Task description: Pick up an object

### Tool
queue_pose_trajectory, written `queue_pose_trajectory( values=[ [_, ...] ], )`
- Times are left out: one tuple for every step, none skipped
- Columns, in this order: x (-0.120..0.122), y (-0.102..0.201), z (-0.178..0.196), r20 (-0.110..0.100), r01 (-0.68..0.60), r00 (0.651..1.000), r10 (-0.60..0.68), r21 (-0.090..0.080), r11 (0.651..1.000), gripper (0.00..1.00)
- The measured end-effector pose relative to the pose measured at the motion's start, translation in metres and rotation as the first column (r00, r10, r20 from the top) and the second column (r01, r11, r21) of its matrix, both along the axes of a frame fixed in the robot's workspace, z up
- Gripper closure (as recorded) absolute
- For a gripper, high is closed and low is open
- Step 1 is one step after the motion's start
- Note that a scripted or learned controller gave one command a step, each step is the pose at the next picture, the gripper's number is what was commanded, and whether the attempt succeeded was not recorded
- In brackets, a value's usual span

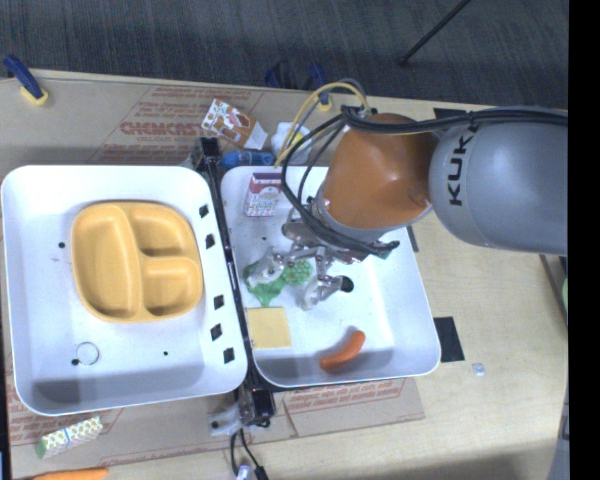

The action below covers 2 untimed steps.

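My gripper (292, 278) is down in the right bin (405, 298), under the orange wrist band. It stands open, one metal finger on either side of a green leafy toy piece (270, 290) that lies on the bin floor. The green piece reaches in between the fingers, and I cannot see it lifted. A yellow square cheese slice (268, 327) lies just below the gripper. An orange sausage (342, 349) rests near the bin's front edge. A small red-and-white packet (263, 197) lies at the bin's back left.
The left bin (30, 298) holds a yellow divided tray (135, 258). Small packets (225, 121) and cables lie on the cardboard behind the bins. The arm's body covers the right bin's back right.
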<state>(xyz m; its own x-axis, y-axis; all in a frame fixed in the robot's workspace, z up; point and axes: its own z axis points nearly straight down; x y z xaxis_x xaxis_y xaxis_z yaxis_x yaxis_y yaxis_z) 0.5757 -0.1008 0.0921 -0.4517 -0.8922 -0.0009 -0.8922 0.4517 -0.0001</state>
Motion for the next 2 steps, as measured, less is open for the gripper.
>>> queue_pose_trajectory(
  values=[
    [0.035, -0.037, 0.0, -0.001, -0.35, 0.937, 0.35, 0.0, 0.937, 0.0],
    [-0.065, -0.042, -0.001, -0.004, -0.478, 0.879, 0.478, 0.002, 0.879, 0.0]
  ],
)
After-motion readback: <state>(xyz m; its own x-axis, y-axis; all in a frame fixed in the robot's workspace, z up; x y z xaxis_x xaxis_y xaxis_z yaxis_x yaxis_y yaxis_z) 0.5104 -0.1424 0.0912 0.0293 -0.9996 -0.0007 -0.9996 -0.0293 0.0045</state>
